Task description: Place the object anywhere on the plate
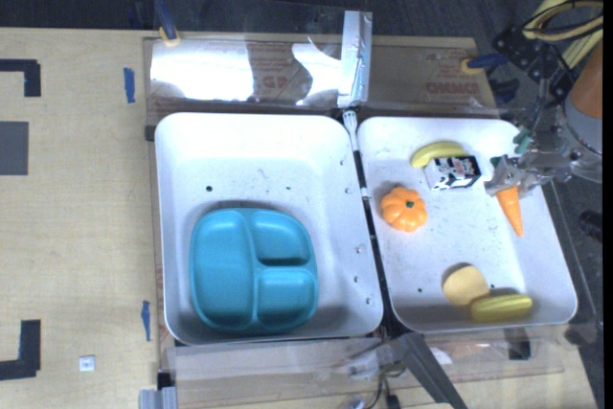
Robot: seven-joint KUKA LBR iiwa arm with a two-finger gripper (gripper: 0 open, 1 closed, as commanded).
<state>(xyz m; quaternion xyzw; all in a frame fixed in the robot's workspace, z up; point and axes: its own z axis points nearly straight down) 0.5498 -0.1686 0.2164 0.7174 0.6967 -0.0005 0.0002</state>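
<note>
- Pale wooden bench [77, 235] carries two shallow white bins side by side, under a fixed overhead camera.
- Left bin [254, 139] holds the blue sectioned plate [254, 268] toward its 7 o'clock corner; nothing lies on it.
- Right bin [546, 254] holds the loose items: orange pumpkin [404, 209] at 9 o'clock, yellow banana [436, 152] and a small black-and-white block [453, 171] near 12, a yellow lemon [465, 284] and a flat yellow piece [501, 306] at 6.
- Gripper [512, 177] hangs at the right bin's 2 o'clock edge, apparently clamped on the orange carrot [513, 209], whose tip points down toward 5 o'clock.
- Task judged early: carrot looks seized, but the carry to the plate remains.
</note>
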